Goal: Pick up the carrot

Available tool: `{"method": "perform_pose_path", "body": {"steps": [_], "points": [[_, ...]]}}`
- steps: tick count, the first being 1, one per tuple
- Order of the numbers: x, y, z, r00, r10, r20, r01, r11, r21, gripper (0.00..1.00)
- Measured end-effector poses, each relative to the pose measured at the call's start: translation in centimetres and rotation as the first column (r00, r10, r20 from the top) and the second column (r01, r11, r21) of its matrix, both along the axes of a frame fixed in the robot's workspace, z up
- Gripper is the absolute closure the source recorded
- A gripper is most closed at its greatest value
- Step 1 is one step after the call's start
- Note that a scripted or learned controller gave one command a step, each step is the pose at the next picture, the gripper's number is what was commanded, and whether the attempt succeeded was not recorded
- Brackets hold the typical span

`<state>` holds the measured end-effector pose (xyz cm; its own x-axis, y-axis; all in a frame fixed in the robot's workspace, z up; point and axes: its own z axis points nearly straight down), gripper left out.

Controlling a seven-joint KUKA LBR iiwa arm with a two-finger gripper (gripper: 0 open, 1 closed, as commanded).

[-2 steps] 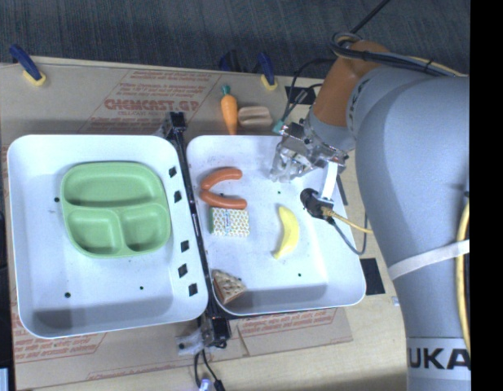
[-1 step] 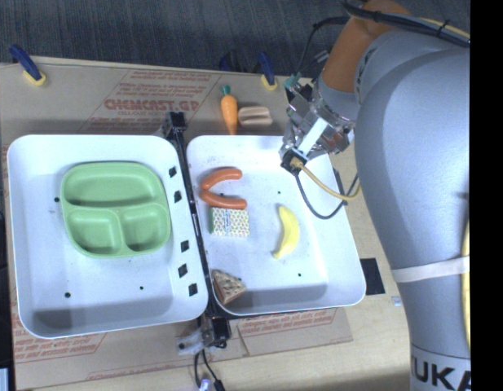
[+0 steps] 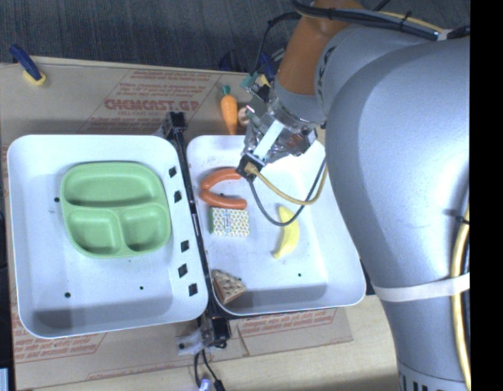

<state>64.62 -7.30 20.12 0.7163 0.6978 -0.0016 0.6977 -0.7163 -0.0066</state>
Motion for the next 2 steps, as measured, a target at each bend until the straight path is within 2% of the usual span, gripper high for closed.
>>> {"method": "perform_pose_path", "body": {"steps": [1, 2], "points": [[-1.6, 8.5, 5.4, 1.000, 0.019, 0.002, -0.019, 1.000, -0.001, 1.00], [-6.0, -1.1, 0.2, 0.890, 0.457, 0.001, -0.457, 0.890, -0.001, 1.00]]}}
